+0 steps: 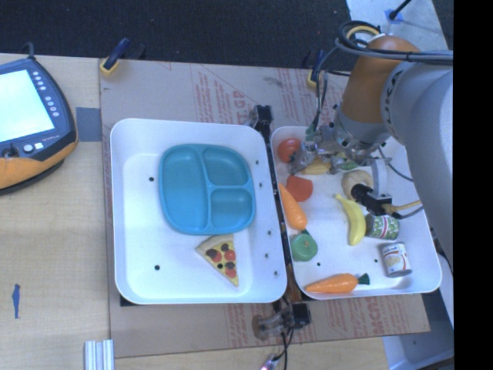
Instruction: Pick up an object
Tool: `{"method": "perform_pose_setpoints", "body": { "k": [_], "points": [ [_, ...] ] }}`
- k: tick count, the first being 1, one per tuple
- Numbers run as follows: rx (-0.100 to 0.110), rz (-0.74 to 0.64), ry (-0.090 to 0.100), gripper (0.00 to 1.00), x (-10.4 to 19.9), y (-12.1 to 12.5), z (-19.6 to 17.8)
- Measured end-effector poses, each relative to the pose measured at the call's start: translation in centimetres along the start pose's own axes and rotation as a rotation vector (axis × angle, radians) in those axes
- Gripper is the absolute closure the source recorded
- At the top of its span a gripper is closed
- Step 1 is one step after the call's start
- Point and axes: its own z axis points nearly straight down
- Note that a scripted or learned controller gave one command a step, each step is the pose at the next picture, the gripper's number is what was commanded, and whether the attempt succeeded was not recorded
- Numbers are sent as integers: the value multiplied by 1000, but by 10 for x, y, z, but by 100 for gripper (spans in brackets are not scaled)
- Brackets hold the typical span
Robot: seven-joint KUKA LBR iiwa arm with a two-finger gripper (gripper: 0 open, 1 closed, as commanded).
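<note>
The left bin [123, 206] holds a blue divided plate [206, 189] and a pizza slice [221, 258]. The right bin [420, 276] holds a banana [353, 220], carrots [292, 206], cans [394, 259] and a tomato [289, 149]. The end effector [322, 154] hangs low at that bin's far end beside the tomato; whether it grips anything cannot be told.

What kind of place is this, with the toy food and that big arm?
Probably a robot test bench in a lab: a grey arm works over two white bins of toy food, with a handheld control tablet lying nearby.
</note>
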Motion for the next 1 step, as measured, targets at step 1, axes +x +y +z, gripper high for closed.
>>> {"method": "perform_pose_setpoints", "body": {
  "k": [1],
  "points": [
    [8,-1,1,100,-1,-1,-9]
  ]
}}
